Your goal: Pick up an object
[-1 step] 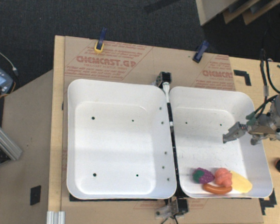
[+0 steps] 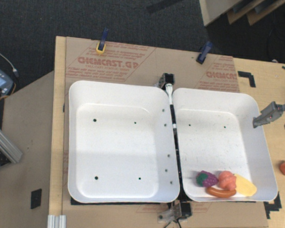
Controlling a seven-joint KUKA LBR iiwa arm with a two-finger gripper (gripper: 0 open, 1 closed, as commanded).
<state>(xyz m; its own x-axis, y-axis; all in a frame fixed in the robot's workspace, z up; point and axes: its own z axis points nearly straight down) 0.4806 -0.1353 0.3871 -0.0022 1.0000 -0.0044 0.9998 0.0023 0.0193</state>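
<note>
- The gripper sits at the right bin's right rim, partly cut off by the frame edge; whether it is apart or together cannot be told.
- A purple piece, a pink-orange piece, a yellow piece and an orange sausage shape (perhaps toy food) cluster in that bin's near corner.
- The left bin lies beside it.

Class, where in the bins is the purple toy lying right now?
The purple toy lies near the front edge of the right bin, at the left end of a small cluster, touching the orange-pink toy.
</note>
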